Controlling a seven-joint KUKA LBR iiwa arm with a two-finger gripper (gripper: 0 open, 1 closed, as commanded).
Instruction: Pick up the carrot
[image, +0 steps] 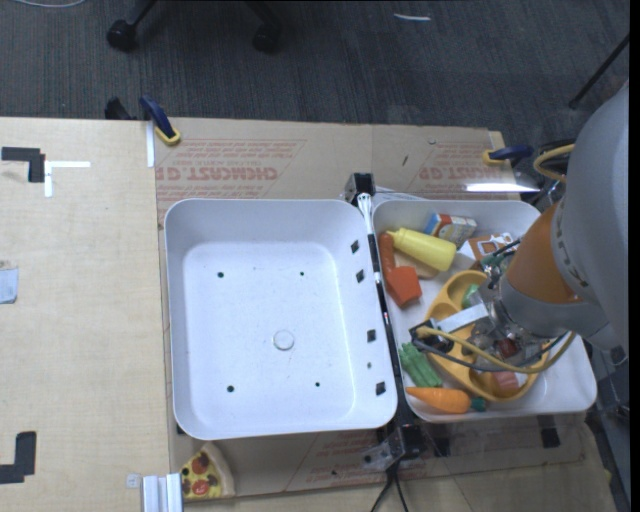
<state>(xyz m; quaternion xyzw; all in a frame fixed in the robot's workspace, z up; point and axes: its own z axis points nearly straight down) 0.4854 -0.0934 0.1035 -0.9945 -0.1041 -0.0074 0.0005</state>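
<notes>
The carrot (440, 399) lies flat, long side left to right, at the right bin's (570, 398) near edge, just left of the claw (497, 345), whose grip I cannot tell.

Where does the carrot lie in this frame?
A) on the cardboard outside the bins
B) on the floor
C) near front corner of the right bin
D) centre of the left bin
C: the carrot lies against the front left corner of the right bin, beside green pieces.
</notes>
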